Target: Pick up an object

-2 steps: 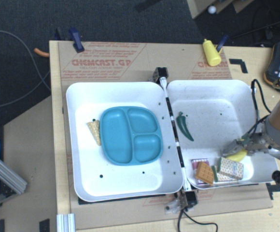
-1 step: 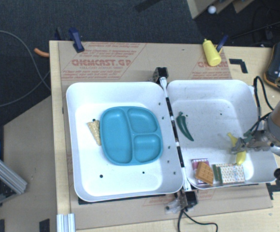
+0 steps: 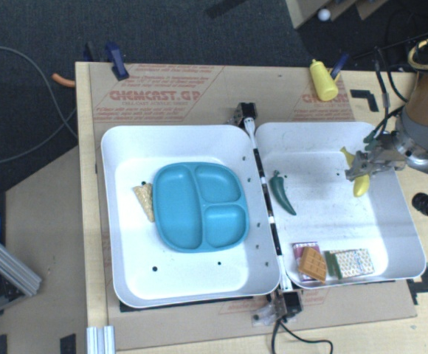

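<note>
While the gripper (image 3: 363,169) hangs low over the right bin (image 3: 391,227), toward its 2 o'clock corner, a small yellow object (image 3: 359,185), banana-like in shape, shows right at its tip, with a second yellow sliver just above. Whether the fingers are parted or closed around it cannot be told; the metal parts blur together there. The step in hand looks like the grasp itself, at or just after contact with the yellow piece.

Elsewhere in that bin a green pepper (image 3: 281,194) lies along the 9 o'clock wall, and a waffle-like piece (image 3: 311,264) with a patterned packet (image 3: 353,262) sits at 6 o'clock. The left bin (image 3: 125,198) holds a blue divided plate (image 3: 199,205) with a tan wedge (image 3: 145,200) at its 9 o'clock edge.

The next move likely calls for a firm closing on the yellow piece, then a straight lift clear of the bin wall nearby.
</note>
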